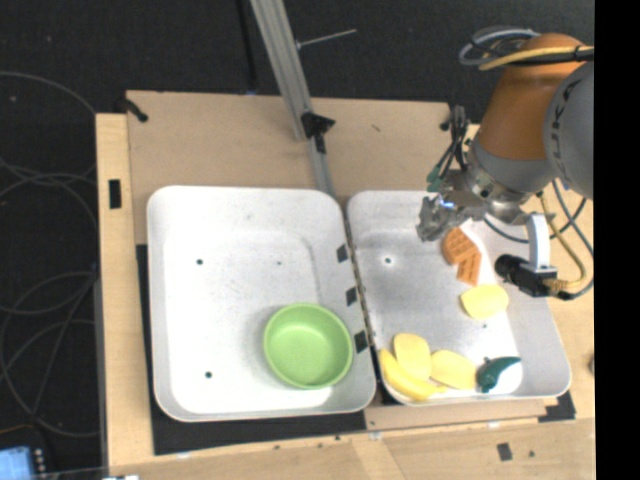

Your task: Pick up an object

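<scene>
hangs over the far part of the right bin (400,298), a grey arm (560,118) with an orange band (520,98), reaching in from the right of the camera view. ends in a gripper (437,218), low over the white floor of that bin. cannot tell whether clenched or released: too small and dark to read. nothing seen held.

just beside the gripper, on its right and slightly nearer the camera, lies an orange ridged piece (463,251), close enough that touching or apart cannot be told. past that, further toward the camera and a little right, rests a pale yellow lump (484,301). well toward the camera from the gripper, along the near wall of the same bin, sits a cluster of yellow pieces (420,365), overlapping one another. at the right end of that cluster, a dark green object (493,372), shape unclear.

right of the gripper, at the bin's right rim, a black and white fitting (530,268) with cables.

left of the gripper, across the divide between the two bins, the left bin (220,258). in its near right corner, well apart from the gripper, stands a green bowl (308,344), upright, open side up.

behind and left of the gripper, a slanted metal rail (285,58) over the tan bench (220,138).
</scene>
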Controlling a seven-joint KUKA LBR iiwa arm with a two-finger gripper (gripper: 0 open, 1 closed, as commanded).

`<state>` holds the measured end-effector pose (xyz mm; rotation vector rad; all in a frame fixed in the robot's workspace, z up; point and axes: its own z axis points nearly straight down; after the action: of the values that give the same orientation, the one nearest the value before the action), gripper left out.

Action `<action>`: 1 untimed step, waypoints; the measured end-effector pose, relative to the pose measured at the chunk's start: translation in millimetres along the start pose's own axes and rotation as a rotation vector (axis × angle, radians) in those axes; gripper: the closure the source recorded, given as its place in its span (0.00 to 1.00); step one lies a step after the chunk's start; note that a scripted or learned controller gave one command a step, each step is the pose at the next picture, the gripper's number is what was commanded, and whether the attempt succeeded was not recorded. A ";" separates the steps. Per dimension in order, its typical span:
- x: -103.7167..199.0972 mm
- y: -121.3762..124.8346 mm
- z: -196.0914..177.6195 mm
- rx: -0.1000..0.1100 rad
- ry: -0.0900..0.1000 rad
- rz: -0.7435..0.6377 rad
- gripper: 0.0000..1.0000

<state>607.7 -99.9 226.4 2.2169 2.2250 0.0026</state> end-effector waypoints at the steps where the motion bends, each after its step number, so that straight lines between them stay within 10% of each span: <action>1: -0.2 1.3 -30.9 -0.003 0.000 -0.001 1.00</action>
<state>609.0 -100.1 257.4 2.2147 2.2246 0.0065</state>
